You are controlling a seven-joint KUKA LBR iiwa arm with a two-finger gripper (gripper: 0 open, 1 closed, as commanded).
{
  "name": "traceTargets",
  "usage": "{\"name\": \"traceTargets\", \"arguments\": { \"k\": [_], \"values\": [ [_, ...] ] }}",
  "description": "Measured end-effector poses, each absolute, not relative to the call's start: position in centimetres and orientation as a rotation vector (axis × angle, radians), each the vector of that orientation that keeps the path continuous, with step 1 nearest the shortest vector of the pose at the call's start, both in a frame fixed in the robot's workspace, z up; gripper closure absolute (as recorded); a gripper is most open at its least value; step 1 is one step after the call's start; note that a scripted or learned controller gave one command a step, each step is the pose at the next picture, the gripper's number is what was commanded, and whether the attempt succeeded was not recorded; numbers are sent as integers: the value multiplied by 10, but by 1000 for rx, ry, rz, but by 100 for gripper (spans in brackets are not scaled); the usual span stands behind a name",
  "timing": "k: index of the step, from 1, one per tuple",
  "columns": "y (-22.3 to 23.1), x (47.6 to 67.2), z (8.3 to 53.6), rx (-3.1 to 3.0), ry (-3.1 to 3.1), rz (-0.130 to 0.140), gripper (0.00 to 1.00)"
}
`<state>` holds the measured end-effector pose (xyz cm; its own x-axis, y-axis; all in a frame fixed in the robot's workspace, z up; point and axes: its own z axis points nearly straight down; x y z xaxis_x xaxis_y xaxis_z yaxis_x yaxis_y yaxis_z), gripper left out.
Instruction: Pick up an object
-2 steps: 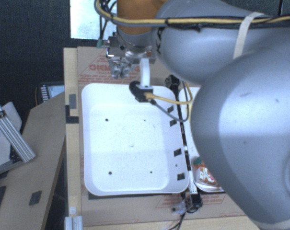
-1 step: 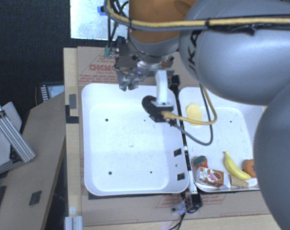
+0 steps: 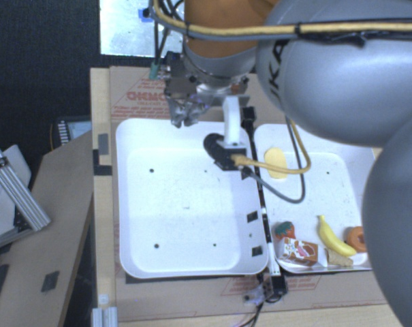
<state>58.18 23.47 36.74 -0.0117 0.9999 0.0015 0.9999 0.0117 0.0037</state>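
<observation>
The gripper hangs over the far edge of the left bin; whether it is released or clenched cannot be told. A curved yellow banana lies near the right bin's near edge, beside a small printed packet.

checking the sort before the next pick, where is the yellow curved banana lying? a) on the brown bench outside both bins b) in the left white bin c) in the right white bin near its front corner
c: the yellow curved banana lies in the right white bin, near its front corner, beside the small orange and red items.
</observation>
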Motion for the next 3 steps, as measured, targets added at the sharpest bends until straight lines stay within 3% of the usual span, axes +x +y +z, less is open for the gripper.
{"name": "traceTargets", "arguments": {
  "k": [1,2,3],
  "values": [
    [207,628,270,2225,2219,-7,100],
    [193,658,162,2223,2221,-6,100],
    [238,669,191,2213,2229,9,100]
  ]
}}
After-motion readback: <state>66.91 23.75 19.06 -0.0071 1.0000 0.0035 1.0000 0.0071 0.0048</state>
